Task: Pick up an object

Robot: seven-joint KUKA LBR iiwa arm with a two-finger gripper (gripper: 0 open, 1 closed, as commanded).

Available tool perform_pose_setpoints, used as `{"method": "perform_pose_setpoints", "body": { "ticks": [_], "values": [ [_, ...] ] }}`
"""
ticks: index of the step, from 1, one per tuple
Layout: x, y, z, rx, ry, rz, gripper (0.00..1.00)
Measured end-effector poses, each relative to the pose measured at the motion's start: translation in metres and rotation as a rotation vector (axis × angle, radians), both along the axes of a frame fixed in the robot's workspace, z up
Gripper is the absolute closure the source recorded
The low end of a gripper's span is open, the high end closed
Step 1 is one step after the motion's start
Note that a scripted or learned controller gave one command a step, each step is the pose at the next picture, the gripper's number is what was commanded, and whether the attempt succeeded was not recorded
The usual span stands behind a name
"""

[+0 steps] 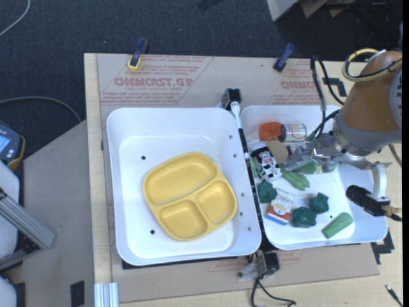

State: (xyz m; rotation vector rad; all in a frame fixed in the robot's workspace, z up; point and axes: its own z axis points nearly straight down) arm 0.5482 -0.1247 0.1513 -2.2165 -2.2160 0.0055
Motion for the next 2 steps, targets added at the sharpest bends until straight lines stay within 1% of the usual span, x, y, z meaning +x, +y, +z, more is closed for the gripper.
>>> {"method": "perform_pose_setpoints", "body": {
  "ticks": [1, 2],
  "values": [
    [0.004, -0.005, -0.041, -0.01, -0.025, -0.002, 0.0],
    [0.004, -0.005, -0.068, -0.002, -0.005, 0.0, 0.0]
  ]
}}
